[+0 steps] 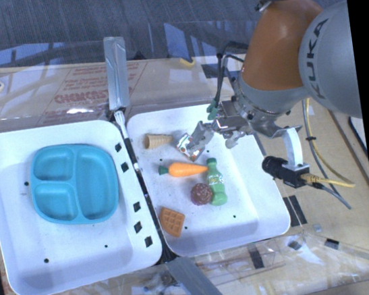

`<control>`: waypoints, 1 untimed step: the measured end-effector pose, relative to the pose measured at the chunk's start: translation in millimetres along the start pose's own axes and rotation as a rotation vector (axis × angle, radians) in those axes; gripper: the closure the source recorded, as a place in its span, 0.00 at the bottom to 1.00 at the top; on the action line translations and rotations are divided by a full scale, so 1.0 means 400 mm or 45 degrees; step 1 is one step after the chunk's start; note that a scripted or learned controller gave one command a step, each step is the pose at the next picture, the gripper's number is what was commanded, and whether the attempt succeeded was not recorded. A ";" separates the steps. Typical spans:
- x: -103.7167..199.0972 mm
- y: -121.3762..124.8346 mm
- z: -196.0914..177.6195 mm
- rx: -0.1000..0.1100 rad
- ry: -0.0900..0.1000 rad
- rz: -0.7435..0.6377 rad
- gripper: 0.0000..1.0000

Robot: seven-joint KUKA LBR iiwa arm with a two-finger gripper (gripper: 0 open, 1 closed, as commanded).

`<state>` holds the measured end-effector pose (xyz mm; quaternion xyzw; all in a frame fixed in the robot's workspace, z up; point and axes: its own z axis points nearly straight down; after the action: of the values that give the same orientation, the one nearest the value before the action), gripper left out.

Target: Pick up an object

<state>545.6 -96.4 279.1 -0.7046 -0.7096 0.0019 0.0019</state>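
Hovering my gripper (194,142) at twelve o'clock of the orange plastic carrot (187,169); fingers look spread, gripping nothing.

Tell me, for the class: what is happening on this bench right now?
A grey KUKA arm reaches in over the right bin, its gripper low near the ice cream cone. A toy carrot, green bottle, brown ball and waffle lie loose in that bin. The left bin holds a blue divided plate. Nothing is visibly lifted.
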 end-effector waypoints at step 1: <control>-0.071 0.060 0.282 0.005 0.001 -0.044 0.00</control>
<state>569.4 -124.4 166.4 -0.6923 -0.7216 0.0028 0.0036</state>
